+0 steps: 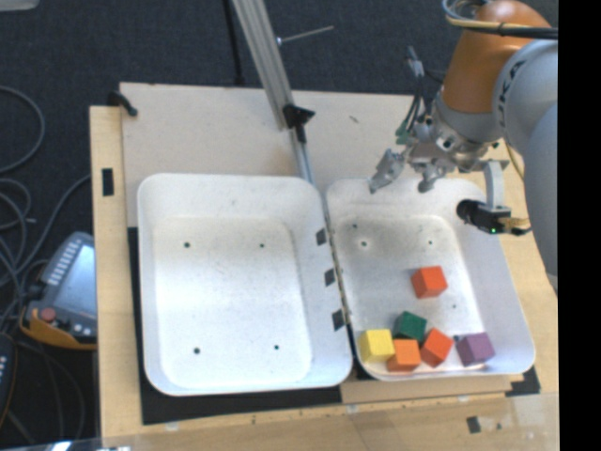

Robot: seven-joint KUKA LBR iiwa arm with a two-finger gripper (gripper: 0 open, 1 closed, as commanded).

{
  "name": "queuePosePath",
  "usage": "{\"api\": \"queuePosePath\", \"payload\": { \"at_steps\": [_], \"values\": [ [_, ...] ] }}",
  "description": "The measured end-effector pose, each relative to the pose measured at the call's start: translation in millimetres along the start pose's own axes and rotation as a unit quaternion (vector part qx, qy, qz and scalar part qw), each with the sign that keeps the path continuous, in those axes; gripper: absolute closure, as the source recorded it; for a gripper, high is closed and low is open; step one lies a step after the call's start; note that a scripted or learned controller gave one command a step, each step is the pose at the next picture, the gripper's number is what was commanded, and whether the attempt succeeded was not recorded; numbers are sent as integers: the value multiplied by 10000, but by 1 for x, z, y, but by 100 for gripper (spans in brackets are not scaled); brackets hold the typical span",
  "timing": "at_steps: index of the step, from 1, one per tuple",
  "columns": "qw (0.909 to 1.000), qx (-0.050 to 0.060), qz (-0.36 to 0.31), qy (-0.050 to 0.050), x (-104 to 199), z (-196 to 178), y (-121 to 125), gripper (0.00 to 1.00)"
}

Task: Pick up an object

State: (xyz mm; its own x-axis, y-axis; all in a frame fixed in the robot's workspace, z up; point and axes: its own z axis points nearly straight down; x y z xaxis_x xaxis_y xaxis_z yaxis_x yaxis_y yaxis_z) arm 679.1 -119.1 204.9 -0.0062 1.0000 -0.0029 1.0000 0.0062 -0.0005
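Currently six blocks sit in the right bin point(488, 280): lone orange block point(429, 281) mid-bin, others clustered at the near edge. Hand point(405, 178) hovers above the bin's far rim, fingers spread, holding nothing. Left bin point(225, 280) alongside.

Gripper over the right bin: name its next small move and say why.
Probably swing the two-finger gripper toward the near side of the right white bin and lower over the lone orange cube. The gripper hangs open at the far rim, holding nothing, and that cube sits apart from the clustered blocks.
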Motion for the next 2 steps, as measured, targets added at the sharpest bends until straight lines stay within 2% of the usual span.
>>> {"api": "queuePosePath", "payload": {
  "at_steps": [1,2],
  "values": [
    [10000,37,53,3,-51,93,-40,0],
    [10000,3,49,1,-78,108,-84,0]
  ]
}}
